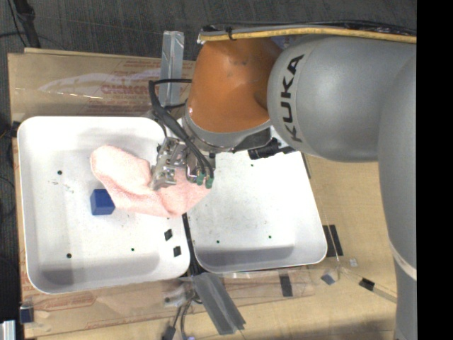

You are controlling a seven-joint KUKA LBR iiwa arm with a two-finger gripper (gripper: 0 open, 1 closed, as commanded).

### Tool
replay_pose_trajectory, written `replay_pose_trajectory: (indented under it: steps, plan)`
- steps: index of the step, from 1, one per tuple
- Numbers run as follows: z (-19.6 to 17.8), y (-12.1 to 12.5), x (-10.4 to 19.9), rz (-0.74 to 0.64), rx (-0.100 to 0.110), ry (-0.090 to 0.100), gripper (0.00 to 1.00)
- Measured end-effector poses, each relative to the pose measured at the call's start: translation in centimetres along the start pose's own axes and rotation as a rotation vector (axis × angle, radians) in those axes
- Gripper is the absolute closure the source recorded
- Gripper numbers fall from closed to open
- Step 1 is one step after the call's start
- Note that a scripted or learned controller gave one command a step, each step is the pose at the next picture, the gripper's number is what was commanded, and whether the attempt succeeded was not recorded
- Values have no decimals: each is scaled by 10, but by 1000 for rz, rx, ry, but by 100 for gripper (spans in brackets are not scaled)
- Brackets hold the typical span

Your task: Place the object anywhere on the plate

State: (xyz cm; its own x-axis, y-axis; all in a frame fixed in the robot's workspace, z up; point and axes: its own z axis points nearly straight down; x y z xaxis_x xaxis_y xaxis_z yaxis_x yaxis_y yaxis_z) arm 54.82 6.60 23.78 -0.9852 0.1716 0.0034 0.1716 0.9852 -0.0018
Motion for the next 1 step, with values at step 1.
replay_pose_trajectory:
  steps: [1]
  plan:
    - [11,40,24,-173,-1,-3,100]
